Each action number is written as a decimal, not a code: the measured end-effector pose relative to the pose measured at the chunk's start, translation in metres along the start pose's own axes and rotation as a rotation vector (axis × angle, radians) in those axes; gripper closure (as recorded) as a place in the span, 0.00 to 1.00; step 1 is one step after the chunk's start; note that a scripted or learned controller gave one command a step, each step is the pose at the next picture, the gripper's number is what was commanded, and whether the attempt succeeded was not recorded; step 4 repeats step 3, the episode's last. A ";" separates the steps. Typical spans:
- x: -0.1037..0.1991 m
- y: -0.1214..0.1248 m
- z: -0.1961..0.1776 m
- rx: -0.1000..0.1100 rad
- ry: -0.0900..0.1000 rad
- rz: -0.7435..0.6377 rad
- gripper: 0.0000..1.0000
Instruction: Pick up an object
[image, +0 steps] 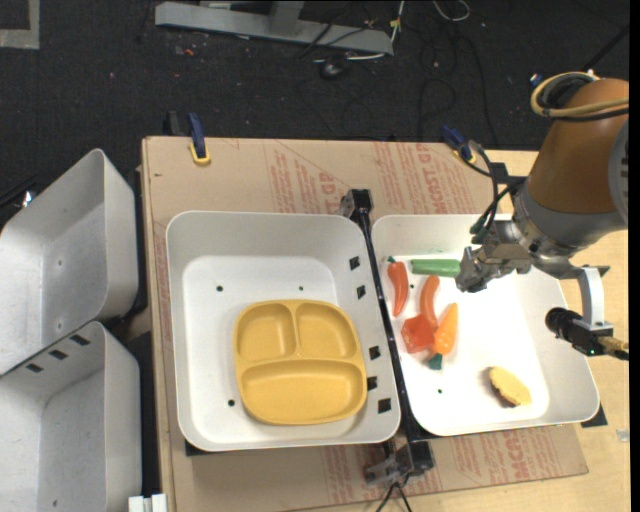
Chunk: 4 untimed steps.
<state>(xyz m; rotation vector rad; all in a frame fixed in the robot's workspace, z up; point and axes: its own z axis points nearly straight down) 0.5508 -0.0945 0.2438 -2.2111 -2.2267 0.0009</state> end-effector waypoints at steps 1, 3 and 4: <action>0.055 -0.019 0.013 0.000 0.000 0.000 1.00; 0.163 -0.043 0.004 -0.001 0.000 -0.001 1.00; 0.163 -0.043 0.004 -0.001 0.000 -0.001 1.00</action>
